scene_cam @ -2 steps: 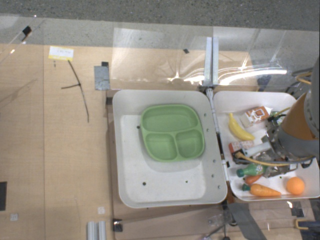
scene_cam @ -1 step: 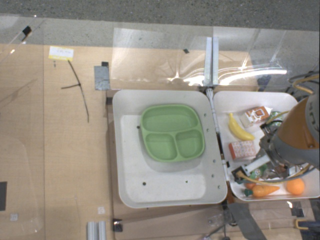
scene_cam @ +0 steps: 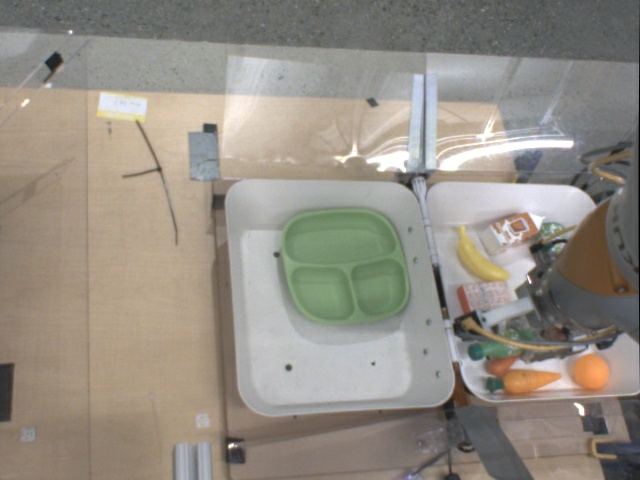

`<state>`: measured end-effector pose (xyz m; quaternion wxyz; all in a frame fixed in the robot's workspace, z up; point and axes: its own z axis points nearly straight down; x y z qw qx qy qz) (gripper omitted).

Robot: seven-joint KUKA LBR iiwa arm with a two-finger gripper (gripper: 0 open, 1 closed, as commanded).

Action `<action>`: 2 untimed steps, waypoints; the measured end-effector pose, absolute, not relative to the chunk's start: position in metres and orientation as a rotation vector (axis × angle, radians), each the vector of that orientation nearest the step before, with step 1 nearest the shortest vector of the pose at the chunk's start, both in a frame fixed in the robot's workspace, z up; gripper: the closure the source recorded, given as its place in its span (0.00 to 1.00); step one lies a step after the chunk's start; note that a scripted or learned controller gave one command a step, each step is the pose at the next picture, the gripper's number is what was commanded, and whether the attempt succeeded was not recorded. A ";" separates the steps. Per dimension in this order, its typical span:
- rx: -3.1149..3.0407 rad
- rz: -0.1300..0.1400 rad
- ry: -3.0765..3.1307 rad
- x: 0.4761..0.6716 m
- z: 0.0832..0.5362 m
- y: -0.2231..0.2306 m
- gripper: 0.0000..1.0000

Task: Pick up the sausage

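Sausage: my best candidate is the short reddish-brown piece at the near end of the right bin, touching the top left of the carrot. It is small and partly crowded by other things, so the identification is tentative.

Pincer: low over the same end of that bin, just right of the candidate and above the carrot. My grey wrist and orange band cover it from above, so I cannot tell whether it is open or closed, and nothing is visibly held.

Step in hand, as I judge it: approach and descent, with no grasp confirmed.

Next move calls for a small shift toward the left wall of the bin, then a closing line across the piece's short axis that takes it without the carrot or the green item beside it. Clutter is the main risk here.

Neighbours:
- An orange sits right of the carrot.
- A banana, a pink packet and a small box lie farther back.
- The left bin holds a green divided plate.

Writing:
- The box has an orange-and-white print and the packet a pale pattern — neither is legible.
- A yellow note is stuck on the surface far to the left, its text too small to read.
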<state>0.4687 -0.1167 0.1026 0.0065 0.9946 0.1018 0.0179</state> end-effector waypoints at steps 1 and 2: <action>3.121 0.049 0.322 0.468 0.103 -0.131 1.00; 3.096 0.005 0.535 0.521 0.191 -0.073 1.00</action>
